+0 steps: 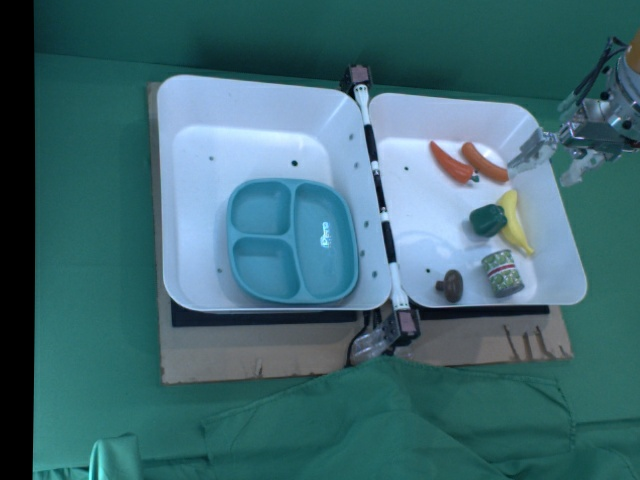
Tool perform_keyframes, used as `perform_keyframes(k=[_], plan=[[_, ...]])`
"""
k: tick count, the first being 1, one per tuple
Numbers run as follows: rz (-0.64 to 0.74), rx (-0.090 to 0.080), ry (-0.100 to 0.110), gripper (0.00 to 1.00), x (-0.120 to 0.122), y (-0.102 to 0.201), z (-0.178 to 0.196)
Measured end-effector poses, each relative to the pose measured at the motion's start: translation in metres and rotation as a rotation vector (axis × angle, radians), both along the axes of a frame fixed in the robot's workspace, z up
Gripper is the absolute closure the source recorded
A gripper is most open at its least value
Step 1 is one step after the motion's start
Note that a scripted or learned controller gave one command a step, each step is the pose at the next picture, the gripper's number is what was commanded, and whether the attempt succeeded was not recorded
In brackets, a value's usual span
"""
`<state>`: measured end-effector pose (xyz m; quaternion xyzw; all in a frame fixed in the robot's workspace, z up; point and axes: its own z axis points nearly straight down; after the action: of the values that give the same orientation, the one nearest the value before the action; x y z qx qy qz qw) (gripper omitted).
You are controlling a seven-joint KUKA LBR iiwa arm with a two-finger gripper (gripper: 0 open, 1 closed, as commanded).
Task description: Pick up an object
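The right bin [440, 118] holds two orange carrots [452, 162] [485, 162], a green pepper [488, 220], a yellow banana [515, 222], a small green can [502, 273] and a brown mushroom [450, 285]. My gripper [553, 164] hangs over the bin's far right rim, above and to the right of the carrots. Its two fingers [527, 154] are spread apart with nothing between them.
The left bin [200, 108] carries a teal divided plate [292, 240]. A black and white bar [378, 183] joins the two bins. Green cloth covers the bench, with a fold [400, 418] at the front.
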<state>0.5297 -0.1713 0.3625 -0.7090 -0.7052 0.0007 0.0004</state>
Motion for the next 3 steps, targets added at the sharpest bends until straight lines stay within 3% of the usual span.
perform_keyframes(k=[1, 2, 3], plan=[[0.001, -0.002, -0.004, 0.0, -0.026, 0.027, -0.172], [-0.004, -0.006, -0.008, 1.0, -0.025, 0.025, -0.162], [0.001, -0.003, -0.003, 1.0, 0.006, -0.006, -0.05]])
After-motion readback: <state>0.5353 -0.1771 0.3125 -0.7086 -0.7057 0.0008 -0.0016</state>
